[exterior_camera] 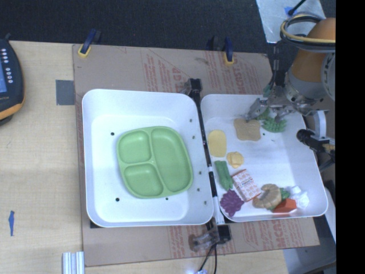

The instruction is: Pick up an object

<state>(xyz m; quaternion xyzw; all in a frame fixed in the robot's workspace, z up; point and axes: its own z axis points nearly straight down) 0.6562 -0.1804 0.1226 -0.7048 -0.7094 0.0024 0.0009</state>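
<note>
Tool (pixel 263 112) over right bin (pixel 308 170), green tray (pixel 154 161) left

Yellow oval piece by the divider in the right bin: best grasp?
Come straight down on the yellow oval and pinch across its narrow width, probably mid-length. It lies flat, long axis running away from the camera, with bare floor on its right. The divider sits close on its left, so finger room there looks tight.

arm (pixel 311 50) cut off at the right edge, tool (pixel 268 110) fingers too blurred to read — handheld device (pixel 8 79) cropped at left
</note>
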